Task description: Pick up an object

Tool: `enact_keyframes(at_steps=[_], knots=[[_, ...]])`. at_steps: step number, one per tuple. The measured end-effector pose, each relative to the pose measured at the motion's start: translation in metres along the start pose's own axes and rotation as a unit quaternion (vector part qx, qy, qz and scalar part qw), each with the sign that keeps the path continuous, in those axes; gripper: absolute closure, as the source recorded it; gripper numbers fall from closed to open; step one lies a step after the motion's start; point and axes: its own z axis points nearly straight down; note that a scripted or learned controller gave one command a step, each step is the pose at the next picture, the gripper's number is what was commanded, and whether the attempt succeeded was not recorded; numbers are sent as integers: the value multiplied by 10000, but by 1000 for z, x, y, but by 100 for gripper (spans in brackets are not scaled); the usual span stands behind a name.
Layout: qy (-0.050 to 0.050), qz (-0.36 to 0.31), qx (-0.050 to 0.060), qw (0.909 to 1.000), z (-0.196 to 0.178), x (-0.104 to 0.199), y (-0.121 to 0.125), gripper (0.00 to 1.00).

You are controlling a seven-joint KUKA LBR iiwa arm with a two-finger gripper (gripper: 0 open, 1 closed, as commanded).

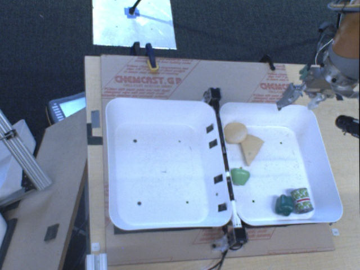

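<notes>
Up top, tool (pixel 302 96) open, holding nothing.

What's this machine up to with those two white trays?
A robot arm is meant to pick up an object. Its gripper hangs above the far edge of the right bin with nothing between its fingers. That bin holds a round tan piece, a tan wedge, a green piece, a teal object and a small patterned can.
</notes>
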Motion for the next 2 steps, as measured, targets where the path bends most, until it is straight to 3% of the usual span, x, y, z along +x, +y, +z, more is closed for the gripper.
enact_keyframes(at_steps=[1,2], knots=[[-2,-18,-18,10000,-11,0,1,100],[3,-27,-44,10000,-159,44,-74,100]])
